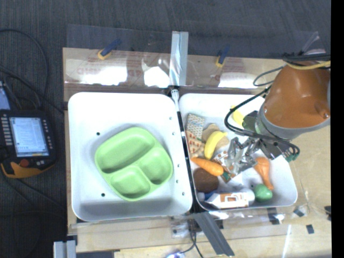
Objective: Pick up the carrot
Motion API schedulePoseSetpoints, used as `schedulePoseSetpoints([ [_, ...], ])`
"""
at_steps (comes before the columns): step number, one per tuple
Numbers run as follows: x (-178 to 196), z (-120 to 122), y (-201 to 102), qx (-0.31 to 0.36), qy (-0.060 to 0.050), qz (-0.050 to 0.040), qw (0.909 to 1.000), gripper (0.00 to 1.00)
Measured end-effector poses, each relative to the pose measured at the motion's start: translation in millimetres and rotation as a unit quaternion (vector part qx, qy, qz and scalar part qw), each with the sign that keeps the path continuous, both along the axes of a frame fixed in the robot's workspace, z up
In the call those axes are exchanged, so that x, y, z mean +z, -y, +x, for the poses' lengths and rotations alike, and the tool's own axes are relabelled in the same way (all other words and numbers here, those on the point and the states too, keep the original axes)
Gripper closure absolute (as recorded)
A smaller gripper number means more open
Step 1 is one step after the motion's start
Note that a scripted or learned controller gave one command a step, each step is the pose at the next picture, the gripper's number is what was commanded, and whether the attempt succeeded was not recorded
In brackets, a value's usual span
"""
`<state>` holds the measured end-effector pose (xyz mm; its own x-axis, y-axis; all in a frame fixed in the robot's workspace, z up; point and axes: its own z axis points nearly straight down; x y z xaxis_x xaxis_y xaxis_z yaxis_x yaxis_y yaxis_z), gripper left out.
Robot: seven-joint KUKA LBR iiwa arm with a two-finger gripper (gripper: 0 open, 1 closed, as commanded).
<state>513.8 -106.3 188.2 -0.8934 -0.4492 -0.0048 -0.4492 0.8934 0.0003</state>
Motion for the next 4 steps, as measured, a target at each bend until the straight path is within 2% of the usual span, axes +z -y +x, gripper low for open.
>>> schedulePoseSetpoints([
  [1, 115, 3, 19, 0.115, 0.000, -0.0008, 0.9933, 1.00],
  [2, 61, -11, 60, 0.393, -0.003, 0.0015, 0.9196, 1.00],
  [3, -75, -27, 73, 0.551, -0.002, 0.0037, 0.8347, 1.00],
  [4, 1, -3, 20, 0.515, 0.001, -0.0005, 0.8569, 1.00],
])
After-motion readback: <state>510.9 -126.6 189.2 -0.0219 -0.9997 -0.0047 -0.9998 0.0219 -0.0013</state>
